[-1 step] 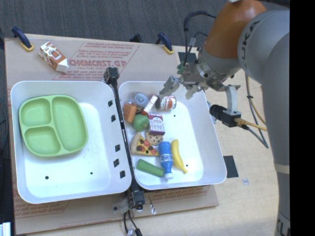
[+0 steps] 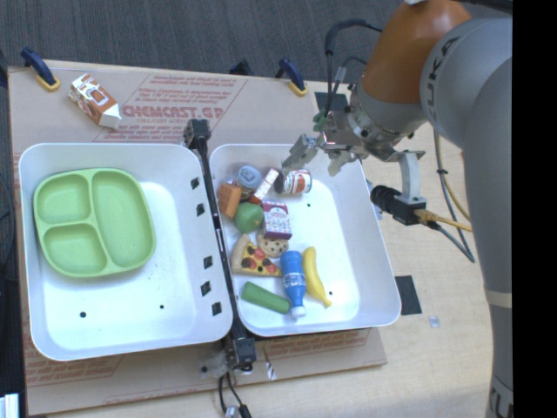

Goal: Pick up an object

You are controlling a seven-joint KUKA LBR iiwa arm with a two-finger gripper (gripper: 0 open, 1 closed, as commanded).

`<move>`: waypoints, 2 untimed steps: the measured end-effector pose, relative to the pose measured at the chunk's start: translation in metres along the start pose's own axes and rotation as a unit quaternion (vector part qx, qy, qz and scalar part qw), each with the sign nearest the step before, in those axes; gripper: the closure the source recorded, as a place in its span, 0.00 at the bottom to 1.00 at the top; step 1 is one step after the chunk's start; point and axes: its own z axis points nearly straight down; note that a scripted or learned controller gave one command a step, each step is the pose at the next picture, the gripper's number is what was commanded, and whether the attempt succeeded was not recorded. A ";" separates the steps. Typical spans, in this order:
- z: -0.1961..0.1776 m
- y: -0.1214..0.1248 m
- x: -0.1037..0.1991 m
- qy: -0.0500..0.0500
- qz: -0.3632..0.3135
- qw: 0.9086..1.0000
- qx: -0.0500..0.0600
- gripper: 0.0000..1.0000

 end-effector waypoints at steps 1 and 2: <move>0.131 0.014 -0.057 0.000 0.000 1.000 0.002 0.00; 0.163 -0.062 -0.078 -0.001 0.000 1.000 0.000 0.00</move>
